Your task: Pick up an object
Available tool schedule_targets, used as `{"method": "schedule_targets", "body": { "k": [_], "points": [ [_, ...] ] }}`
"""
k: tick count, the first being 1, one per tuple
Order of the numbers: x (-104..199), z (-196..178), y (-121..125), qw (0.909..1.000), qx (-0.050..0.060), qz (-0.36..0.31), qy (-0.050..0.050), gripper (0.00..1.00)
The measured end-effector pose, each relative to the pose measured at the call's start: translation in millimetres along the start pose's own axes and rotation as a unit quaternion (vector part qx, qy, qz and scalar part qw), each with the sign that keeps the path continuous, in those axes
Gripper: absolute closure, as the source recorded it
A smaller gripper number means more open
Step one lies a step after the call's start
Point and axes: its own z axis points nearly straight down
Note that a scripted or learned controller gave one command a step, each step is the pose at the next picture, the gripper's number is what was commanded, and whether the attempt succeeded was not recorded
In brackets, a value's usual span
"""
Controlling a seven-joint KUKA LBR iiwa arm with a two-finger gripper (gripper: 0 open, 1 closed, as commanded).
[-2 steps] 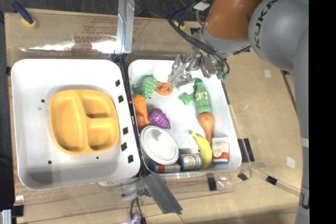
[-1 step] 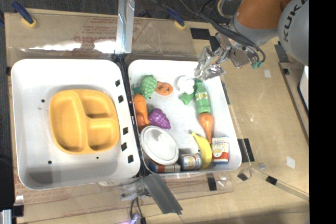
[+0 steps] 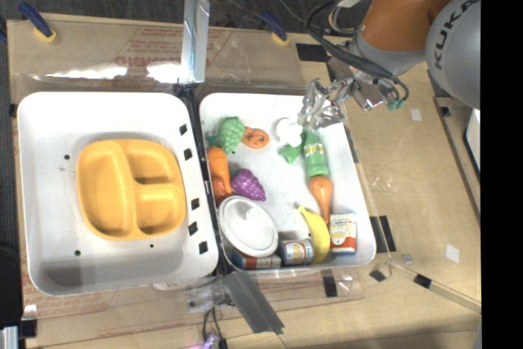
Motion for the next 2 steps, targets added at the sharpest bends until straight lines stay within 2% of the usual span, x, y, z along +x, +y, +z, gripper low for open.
{"method": "schedule_targets", "body": {
  "k": [1,2],
  "points": [
    [41.2,-1.2,81.0,0.9958,0.0,0.091,0.0,1.0],
    [-9.5,37.0,105.2,0.9783,0.0,0.207,0.0,1.0]
  ]
}}
